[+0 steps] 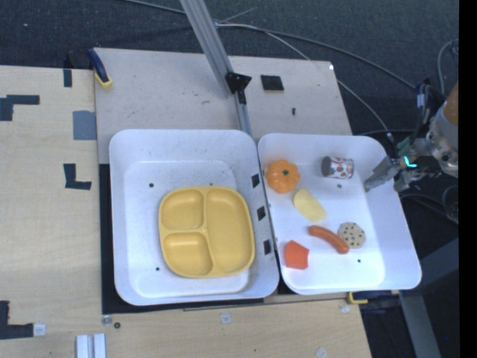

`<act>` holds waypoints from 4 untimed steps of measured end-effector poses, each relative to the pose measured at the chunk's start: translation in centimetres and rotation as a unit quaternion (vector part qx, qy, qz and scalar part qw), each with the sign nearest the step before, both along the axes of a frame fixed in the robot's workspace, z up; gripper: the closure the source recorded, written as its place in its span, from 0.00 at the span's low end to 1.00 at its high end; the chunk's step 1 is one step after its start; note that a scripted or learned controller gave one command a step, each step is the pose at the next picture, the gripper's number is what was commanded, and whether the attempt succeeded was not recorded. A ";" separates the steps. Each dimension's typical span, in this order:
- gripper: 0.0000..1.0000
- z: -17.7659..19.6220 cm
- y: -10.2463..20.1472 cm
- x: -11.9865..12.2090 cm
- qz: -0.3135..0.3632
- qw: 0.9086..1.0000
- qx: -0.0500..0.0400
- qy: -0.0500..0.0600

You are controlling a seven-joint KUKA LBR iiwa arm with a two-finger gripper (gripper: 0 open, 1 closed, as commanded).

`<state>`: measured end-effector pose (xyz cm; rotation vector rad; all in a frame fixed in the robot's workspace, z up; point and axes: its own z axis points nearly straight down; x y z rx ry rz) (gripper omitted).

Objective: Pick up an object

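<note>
Your two shallow white plastic bins sit side by side on a pale wood-grain worktop (45, 222). The left white bin (134, 162) carries a glossy yellow plastic tray (206, 231) with rounded corners and three moulded compartments. The right white bin (387, 252) holds the small things you could pick: a ribbed orange toy pumpkin (282, 176) with a dark stem near the bin's back left, a smooth pale yellow oval piece (309, 205) just in front of it, a small white can lying on its side with red markings (337, 168) whose print is too small to read, a slim orange-red toy sausage (328, 239) touching a round speckled tan cookie (352, 235), and a blocky red-orange piece (297, 255) near the front left. Your claw (387, 171) hangs over the right bin's right rim with a small teal light glowing beside it; you cannot tell whether it is released or clenched, and nothing shows between its tips. Dark tape patches mark the worktop, a slanted grey metal rail (205, 28) crosses the back, and thin cables trail over dark carpet (358, 13) behind.
</note>
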<state>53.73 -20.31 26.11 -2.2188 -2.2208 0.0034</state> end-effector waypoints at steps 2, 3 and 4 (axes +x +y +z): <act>0.00 -6.4 0.3 0.2 0.000 1.000 0.001 0.002; 0.00 -12.4 0.4 -0.8 0.000 1.000 0.001 0.002; 0.00 -17.6 0.4 -0.8 0.000 1.000 -0.001 -0.002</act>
